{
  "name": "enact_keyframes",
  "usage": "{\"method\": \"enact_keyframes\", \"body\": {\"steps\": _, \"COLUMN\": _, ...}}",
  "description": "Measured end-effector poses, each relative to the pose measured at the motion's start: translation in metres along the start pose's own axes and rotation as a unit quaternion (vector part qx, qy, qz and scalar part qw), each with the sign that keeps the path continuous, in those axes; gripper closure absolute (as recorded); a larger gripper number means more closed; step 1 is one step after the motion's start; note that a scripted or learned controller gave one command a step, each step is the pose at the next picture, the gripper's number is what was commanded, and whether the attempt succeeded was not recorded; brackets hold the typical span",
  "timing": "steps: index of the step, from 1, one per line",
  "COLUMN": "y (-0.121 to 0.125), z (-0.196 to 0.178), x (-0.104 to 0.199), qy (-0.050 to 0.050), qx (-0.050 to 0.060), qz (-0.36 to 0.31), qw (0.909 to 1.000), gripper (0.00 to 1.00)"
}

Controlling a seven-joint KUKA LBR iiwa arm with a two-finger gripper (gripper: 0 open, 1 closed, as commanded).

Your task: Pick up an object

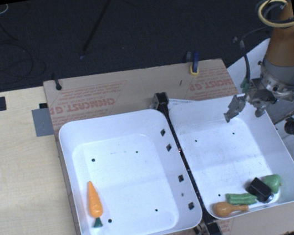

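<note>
Camera view: tapered orange carrot (pixel 93 199), smooth white bin (pixel 109 127).

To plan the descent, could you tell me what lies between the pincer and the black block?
In the camera view, bare white bin floor separates the pincer from the black block.

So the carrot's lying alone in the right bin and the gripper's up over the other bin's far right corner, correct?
Not quite. The camera view shows the carrot lying alone in the left bin, not the right. The gripper is over the far right corner of the other bin, the right bin, as you said.
</note>
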State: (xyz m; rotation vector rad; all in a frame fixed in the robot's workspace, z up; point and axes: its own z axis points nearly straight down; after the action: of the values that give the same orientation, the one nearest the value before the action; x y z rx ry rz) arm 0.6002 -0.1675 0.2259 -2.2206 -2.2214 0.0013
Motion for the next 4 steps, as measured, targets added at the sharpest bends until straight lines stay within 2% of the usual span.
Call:
{"method": "enact_keyframes", "body": {"steps": 1, "y": 0.047, "z": -0.117, "x": 0.059, "qy": -0.001, "qx": -0.007, "qz": -0.004, "qw": 1.0, "gripper": 0.0}}
{"method": "enact_keyframes", "body": {"steps": 2, "y": 0.042, "z": 0.146, "x": 0.066, "qy": 0.0, "qx": 0.002, "qz": 0.0, "qw": 1.0, "gripper": 0.0}}
{"method": "enact_keyframes", "body": {"steps": 3, "y": 0.044, "z": 0.128, "x": 0.064, "qy": 0.0, "qx": 0.001, "qz": 0.001, "qw": 1.0, "gripper": 1.0}}
{"method": "enact_keyframes", "body": {"steps": 4, "y": 0.046, "z": 0.032, "x": 0.137, "qy": 0.001, "qx": -0.004, "qz": -0.004, "qw": 1.0, "gripper": 1.0}}
